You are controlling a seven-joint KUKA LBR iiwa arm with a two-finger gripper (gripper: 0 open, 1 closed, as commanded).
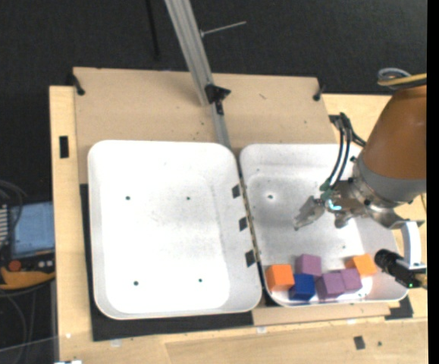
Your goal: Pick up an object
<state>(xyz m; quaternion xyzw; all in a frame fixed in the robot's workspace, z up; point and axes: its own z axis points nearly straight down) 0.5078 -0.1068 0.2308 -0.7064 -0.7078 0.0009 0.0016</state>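
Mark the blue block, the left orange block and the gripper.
blue block [303, 287], camera view, top face.
left orange block [281, 274], camera view, top face.
gripper [308, 217], camera view, finger ends.

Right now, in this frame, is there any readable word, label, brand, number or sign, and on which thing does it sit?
No text can be read in this frame.
Small blue and orange device beside the bench: any markings are too blurred to read.
Grey arm with the orange band: no legible label.
Orange, blue and purple blocks in the right white bin: plain faces.
Left white bin: only dark dots, not characters.
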